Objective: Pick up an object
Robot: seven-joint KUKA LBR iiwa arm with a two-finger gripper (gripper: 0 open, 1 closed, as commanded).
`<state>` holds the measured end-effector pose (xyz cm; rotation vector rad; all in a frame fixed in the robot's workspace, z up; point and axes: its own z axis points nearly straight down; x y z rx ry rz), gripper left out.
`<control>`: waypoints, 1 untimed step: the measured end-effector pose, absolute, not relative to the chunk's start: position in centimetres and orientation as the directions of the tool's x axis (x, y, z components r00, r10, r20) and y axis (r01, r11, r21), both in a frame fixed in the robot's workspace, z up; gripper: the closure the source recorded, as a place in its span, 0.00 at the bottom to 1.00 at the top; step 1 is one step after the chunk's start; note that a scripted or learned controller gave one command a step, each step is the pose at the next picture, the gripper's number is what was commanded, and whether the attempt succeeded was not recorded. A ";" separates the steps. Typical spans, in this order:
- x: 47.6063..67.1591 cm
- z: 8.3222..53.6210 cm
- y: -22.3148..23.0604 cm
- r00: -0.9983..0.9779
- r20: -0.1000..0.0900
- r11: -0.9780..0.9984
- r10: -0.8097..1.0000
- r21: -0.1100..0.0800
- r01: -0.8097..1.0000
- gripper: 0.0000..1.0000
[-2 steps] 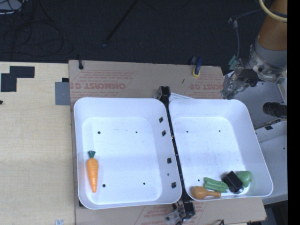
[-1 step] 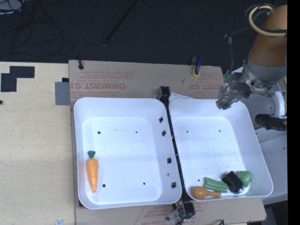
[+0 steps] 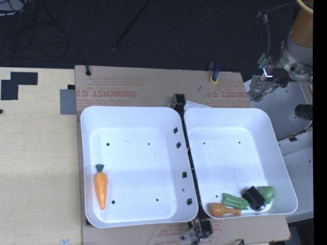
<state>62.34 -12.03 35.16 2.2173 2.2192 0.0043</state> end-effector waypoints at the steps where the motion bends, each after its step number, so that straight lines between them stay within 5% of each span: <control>1: 61.7 29.0 -10.4 -0.001 0.001 0.001 1.000 -0.008 1.000 1.00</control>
